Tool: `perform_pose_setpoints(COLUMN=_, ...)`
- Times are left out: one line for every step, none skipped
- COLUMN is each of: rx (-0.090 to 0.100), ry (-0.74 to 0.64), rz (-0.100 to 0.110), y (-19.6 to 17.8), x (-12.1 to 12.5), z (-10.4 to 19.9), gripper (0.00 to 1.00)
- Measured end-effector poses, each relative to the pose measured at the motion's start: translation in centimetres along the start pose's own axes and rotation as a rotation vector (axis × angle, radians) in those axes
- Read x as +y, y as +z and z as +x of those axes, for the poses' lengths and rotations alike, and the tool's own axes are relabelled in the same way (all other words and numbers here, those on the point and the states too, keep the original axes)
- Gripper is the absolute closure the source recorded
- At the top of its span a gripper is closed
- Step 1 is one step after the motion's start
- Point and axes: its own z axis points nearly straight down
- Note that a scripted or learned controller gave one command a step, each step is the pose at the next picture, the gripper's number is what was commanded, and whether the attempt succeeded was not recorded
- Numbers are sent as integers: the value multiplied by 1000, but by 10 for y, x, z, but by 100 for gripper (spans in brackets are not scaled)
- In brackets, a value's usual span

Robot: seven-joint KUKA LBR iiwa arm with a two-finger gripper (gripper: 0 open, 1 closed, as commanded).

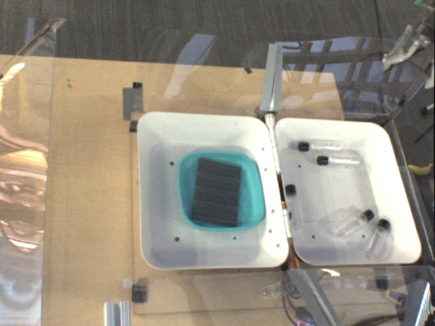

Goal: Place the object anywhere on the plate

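Camera view, top-down at a slant. You have two white bins touching side by side on the table (pixel 88 182).

Left bin (pixel 153 250): a teal plate (pixel 253 195) sits about in its middle. A dark ridged block (pixel 217 192) lies flat on the plate, fully inside the rim and turned slightly against the bin walls. Treat the block as the task's thing. It already rests on the plate, so judge the placing as done. "Anywhere" is allowed, so the slight turn does not matter, and lying flat inside the rim means it should not slide off.

Right bin (pixel 401 243): clear tubes with black caps lie on their sides. Two tubes (pixel 336 159) sit near the back, and two more tubes (pixel 350 221) sit close together near the front right corner. A loose black cap (pixel 290 189) sits by the left wall. They look scattered, likely spare pick items, and all are well apart from the plate.

Hand: you cannot tell whether it is apart or together. Nothing touches the block, so log it as released.
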Motion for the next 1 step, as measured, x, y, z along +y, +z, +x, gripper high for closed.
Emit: perform_pose_setpoints(rx=-2, ry=202, rz=4, y=-3, x=30, z=-18, gripper=0)
